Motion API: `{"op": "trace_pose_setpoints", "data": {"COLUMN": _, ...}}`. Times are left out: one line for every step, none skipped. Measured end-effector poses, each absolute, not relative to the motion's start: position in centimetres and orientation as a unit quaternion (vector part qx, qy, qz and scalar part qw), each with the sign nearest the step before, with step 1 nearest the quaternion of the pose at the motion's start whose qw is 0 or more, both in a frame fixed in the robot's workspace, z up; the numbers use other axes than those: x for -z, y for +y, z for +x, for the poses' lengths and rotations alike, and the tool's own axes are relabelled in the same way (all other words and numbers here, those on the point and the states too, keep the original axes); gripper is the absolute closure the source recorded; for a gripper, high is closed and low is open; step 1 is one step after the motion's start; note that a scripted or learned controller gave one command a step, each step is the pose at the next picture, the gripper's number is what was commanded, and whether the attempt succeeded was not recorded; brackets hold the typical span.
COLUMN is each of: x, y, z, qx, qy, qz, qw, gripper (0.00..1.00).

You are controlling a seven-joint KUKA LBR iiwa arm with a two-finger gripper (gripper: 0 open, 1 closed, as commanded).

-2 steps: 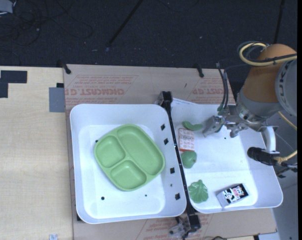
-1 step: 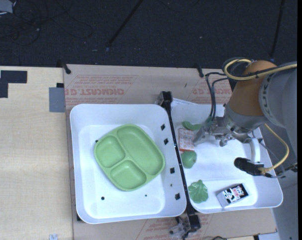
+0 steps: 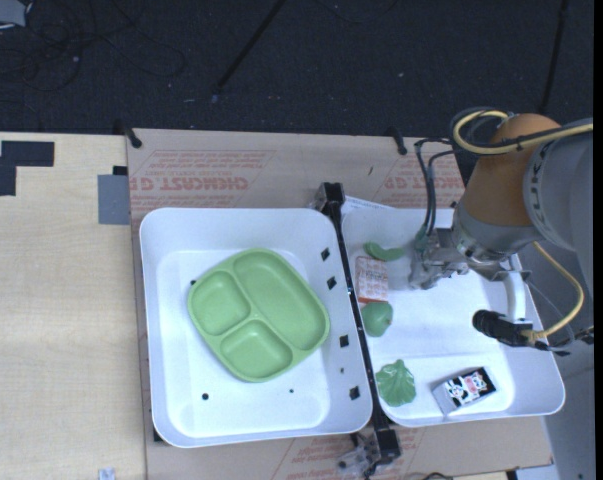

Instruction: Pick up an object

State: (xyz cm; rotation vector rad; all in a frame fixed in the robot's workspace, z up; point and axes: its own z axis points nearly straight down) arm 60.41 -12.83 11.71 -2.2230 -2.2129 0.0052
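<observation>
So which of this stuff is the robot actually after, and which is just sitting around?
Could be picked, all in the right bin near the hand:
- green lump
- leafy green piece
- small green piece
- printed packet
- black-and-white box

Lying about:
- green divided plate in the left bin
- cardboard sheet

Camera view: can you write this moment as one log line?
gripper: low in right bin, holding nothing visible | green divided plate: left bin | black card box: right bin, untouched
</observation>
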Motion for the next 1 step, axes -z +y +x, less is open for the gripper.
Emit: {"op": "trace_pose_setpoints", "data": {"x": -16.75, "y": -12.97, "z": 61.47, "qx": 0.0005, "qy": -0.707, "qz": -0.707, "qw": -0.001, "gripper": 1.0}}
